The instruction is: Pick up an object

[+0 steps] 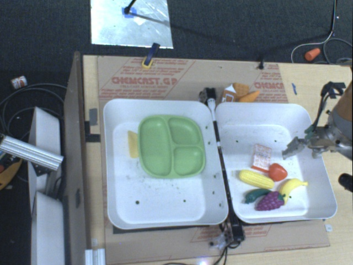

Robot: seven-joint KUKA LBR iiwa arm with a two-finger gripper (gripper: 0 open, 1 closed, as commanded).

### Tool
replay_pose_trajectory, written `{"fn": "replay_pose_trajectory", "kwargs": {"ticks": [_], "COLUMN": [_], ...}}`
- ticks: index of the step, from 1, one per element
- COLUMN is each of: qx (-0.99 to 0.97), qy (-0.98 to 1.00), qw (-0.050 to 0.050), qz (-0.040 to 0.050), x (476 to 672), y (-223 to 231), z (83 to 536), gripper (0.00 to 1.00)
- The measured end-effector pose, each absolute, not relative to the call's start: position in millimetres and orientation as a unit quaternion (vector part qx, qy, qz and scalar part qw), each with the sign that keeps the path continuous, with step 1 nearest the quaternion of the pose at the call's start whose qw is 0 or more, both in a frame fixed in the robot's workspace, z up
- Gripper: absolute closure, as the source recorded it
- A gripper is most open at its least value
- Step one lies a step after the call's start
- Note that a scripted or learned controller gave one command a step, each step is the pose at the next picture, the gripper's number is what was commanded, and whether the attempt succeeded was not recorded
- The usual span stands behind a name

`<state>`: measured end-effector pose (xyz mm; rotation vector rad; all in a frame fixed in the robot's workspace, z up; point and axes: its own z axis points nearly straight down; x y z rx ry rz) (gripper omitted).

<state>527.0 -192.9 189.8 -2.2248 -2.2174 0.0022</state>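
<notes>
Camera view looks down on a bench [182, 73] covered with printed brown cardboard, and on it two shallow white bins sit side by side, their inner rims touching along the middle.

The left bin [118, 203] holds a green divided plate [171, 147], three compartments showing, lying flat in the upper middle of the bin. A small yellow piece [133, 144] pokes out from under the plate's left edge, close to the bin's left wall.

The right bin [259, 120] has its things bunched toward the near right corner. A small red and white packet [261, 157] lies nearest the bin's middle. Just below it a yellow corn cob [256, 178] lies slantwise, and a red-orange pepper [278, 171] touches the cob's right end. To the right of that a yellow banana [292, 186] curves toward the bin's right wall. Below the corn a dark green vegetable [254, 195] lies beside a bunch of purple grapes [270, 201], the grapes touching the banana's lower end.

The arm comes in over the right bin's right rim, and the gripper [293, 146] hangs above the bin floor, up and to the right of the packet and apart from every item. Nothing is visible between its fingers; from here I cannot tell how wide they stand.

Beyond the bins' far edge, at the gap between them, a small orange and white item [238, 93] rests on the cardboard.
</notes>
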Motion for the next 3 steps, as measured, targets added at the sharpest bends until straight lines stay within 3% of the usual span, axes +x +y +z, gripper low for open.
{"fn": "replay_pose_trajectory", "kwargs": {"ticks": [1,2,3], "qx": [-0.707,-0.707,-0.702], "qy": [-0.708,-0.708,-0.712], "qw": [0.003,-0.001,-0.001], "qz": [0.0011,-0.0008,-0.0044], "x": [513.3,516.1,502.4], "y": [-172,-173,-63], "z": [82,98,189], "gripper": [0.0,1.0,1.0]}}
